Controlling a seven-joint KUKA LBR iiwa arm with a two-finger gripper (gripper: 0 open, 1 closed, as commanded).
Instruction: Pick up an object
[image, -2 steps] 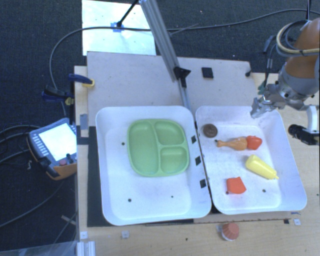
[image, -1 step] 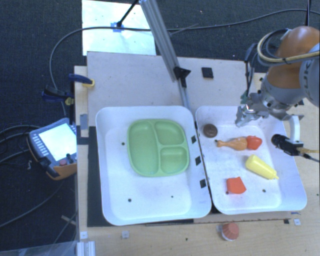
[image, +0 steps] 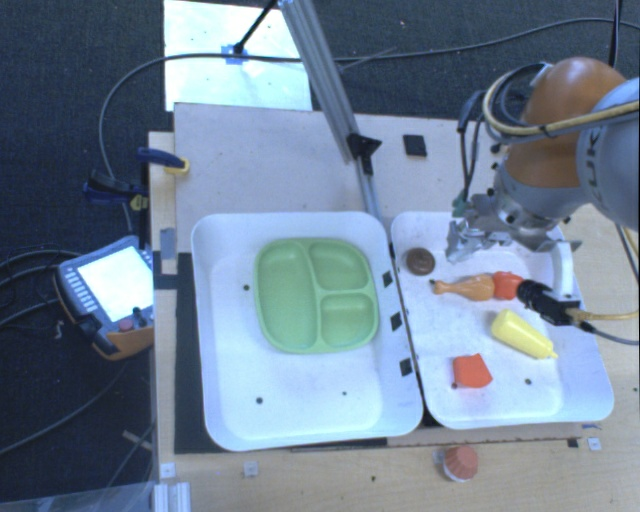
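End effector over right bin, nr brown ball.

green tray, white bins, yellow cone

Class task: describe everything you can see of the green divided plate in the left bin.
The light green, plastic-looking divided plate has rounded corners and three compartments: one long section on its left, two smaller ones stacked on its right. It lies flat, slightly rotated, in the upper middle of the shallow white left bin. Nothing lies in its compartments, and nothing but the bin floor touches it.
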